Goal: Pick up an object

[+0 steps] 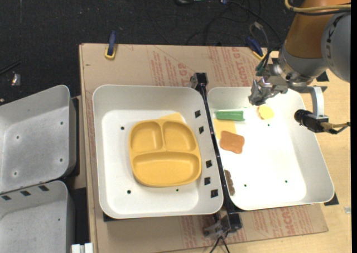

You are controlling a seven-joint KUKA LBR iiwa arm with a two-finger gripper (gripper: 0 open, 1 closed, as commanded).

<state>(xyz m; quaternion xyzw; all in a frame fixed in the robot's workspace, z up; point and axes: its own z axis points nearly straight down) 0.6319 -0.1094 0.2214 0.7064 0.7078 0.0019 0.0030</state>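
Observation:
The right bin holds a green bar near its far left, a small yellow piece to the right of the bar, and an orange-brown piece just below them. A thin yellow card lies under the orange-brown piece. My gripper hangs over the bin's far edge, between the green bar and the small yellow piece and slightly beyond them. I see nothing held in it.
The left bin holds a yellow divided tray. A black clamp strip runs between the two bins. A black fitting with a cable sits at the right bin's right rim. Two grey lids lie at the far left.

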